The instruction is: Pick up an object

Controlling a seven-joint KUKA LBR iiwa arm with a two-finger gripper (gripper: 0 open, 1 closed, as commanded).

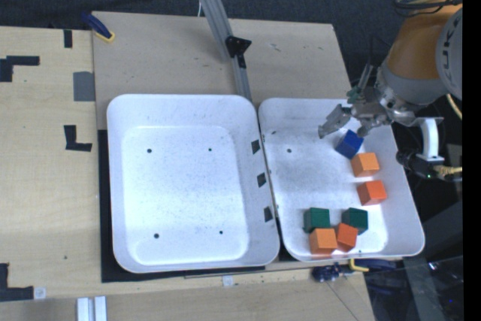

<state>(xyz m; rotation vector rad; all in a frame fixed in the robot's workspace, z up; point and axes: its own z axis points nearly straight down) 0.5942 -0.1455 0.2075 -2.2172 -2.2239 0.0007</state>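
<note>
My gripper (344,128) hangs over the far part of the right bin (297,184), reaching in from the right. It is open; one grey finger (329,125) splays out to the left. A blue cube (349,143) lies just below it, apart from that finger and not held. Nearer the front along the right side lie two orange cubes (365,164) (372,192). At the bin's front sit two green cubes (317,218) (355,218) and two more orange cubes (323,239) (346,235), packed close together.
The left bin (180,177) stands beside the right one, sharing a raised rim. A slanted metal rail (218,11) runs from the top of the view down to the gap between the bins. The bench edge lies just right of the right bin.
</note>
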